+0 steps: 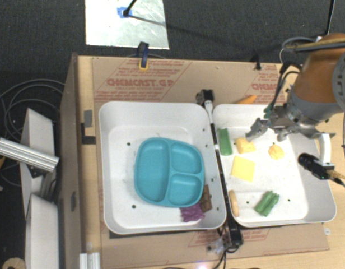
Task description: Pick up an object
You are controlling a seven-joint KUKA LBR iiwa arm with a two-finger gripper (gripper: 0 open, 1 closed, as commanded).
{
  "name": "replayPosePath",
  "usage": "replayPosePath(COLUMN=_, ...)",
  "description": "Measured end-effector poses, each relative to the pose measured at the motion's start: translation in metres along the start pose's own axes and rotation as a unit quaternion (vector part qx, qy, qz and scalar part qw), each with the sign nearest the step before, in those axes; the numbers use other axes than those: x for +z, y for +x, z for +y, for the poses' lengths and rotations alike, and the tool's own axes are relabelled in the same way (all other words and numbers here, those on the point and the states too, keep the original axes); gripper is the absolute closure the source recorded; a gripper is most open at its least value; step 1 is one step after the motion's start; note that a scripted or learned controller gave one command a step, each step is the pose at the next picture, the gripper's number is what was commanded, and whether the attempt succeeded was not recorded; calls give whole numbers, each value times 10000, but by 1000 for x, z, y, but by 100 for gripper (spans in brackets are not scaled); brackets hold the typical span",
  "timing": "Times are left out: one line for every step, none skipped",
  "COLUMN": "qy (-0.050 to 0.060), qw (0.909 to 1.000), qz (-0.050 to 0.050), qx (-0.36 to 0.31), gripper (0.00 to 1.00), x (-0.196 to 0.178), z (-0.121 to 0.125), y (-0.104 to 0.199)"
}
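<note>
The pincer [271, 129] is seen in the upper part of the right white bin [312, 206], hanging from the grey arm with its orange band [323, 66] at the right of the frame. Whether it is released or clenched cannot be told.

Just below and left of it a small yellow block [245, 146] lies on the bin floor, and a small pale yellow chunk [276, 152] lies just below and right of it. A flat yellow square piece [243, 168] is found lower down, a green stick [224, 141] lies along the bin's left wall, and a green ridged piece [267, 203] rests near the lower edge. A tan peg [233, 202] lies at the lower left.

In the left white bin [119, 150] a teal compartment plate [169, 172] is set, with a purple crumpled item [191, 212] at its lower edge.
</note>
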State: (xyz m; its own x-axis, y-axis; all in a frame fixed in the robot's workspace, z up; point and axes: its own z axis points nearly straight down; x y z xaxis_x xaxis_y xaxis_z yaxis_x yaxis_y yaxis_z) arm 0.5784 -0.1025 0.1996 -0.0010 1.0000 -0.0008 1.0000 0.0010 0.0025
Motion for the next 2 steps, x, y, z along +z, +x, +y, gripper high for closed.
replayPosePath(qy=36, qw=10000, qz=5, qx=0, gripper=0, x=108, z=23, y=-9)
replayPosePath(qy=33, qw=10000, qz=7, qx=14, gripper=0, x=116, z=-31, y=-29)
